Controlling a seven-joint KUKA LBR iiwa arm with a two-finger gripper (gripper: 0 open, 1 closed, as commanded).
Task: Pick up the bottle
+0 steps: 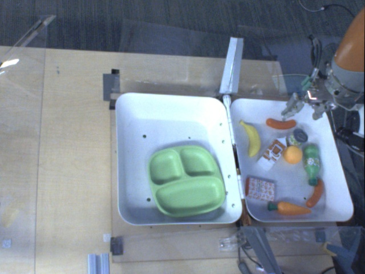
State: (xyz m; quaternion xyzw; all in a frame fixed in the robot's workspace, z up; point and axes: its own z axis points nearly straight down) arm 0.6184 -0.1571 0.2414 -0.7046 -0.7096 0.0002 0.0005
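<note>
The claw (304, 103) hangs over the far edge of the right bin (342, 207), fingers spread apart with nothing between them; the green bottle (311, 164) lies in that bin near its right wall, well apart from the claw, just right of an orange ball (293, 155); a banana (251, 138) lies at the bin's left, a red sausage (281, 123) at the far side, a carrot (290, 209) along the near edge; the left bin (137, 119) holds a green divided tray (186, 180); both bins rest on the bench (57, 153)
</note>
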